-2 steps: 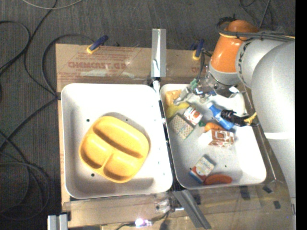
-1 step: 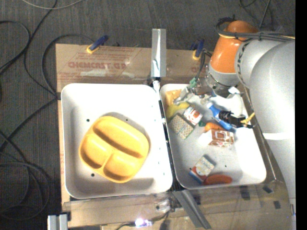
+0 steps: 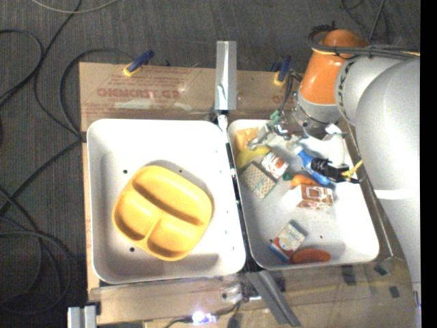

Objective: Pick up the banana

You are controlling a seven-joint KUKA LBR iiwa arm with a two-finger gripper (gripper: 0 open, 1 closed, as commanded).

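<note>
The left bin (image 3: 95, 203) sits well to the left of the pincer and contains a yellow divided tray (image 3: 162, 210). A metal post (image 3: 226, 74) stands at the far edge of the counter (image 3: 157, 94), between the two bins. The right bin (image 3: 355, 244) holds the clutter. The banana (image 3: 247, 149) lies in its far left corner, just left of the pincer (image 3: 276, 130) and close to it. A checkered packet (image 3: 258, 180) and a red-and-white carton (image 3: 274, 165) lie just below the pincer. An orange-red packet (image 3: 315, 197) lies further right, a small box (image 3: 288, 238) and a red oblong item (image 3: 311, 255) lie well below. The pincer state cannot be determined from this view. The arm (image 3: 382, 101) enters from the right.
</note>
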